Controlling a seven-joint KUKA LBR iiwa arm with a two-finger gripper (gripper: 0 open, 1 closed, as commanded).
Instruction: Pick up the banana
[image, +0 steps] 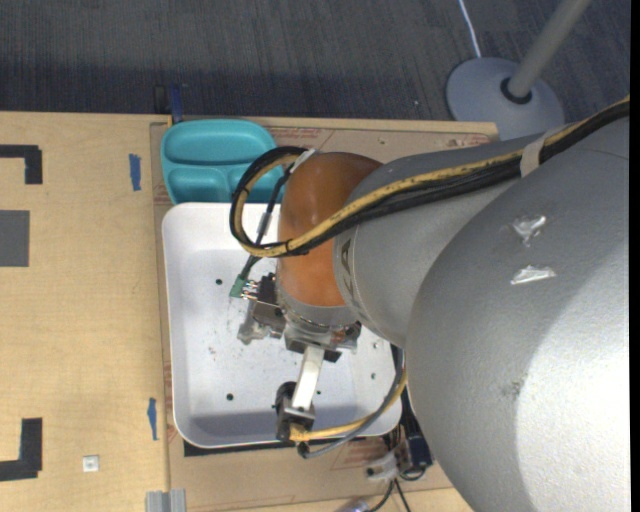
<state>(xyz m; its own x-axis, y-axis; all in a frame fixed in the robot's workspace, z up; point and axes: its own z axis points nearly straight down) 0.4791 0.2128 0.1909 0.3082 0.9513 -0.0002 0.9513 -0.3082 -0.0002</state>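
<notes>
My gripper (264, 318) hangs low over the middle of a white bin (200, 300), pointing straight down under the orange-banded wrist (315, 240). The wrist and the big grey arm cover the bin's middle and right side and whatever lies beneath them. The bare white floor on the left of the bin shows a few small dark specks.
A teal divided tray (212, 160) sits just beyond the bin's far edge. The tan bench top (80, 300) stretches to the left with black and blue tape marks. A grey round stand base (500, 95) stands on the floor at the upper right.
</notes>
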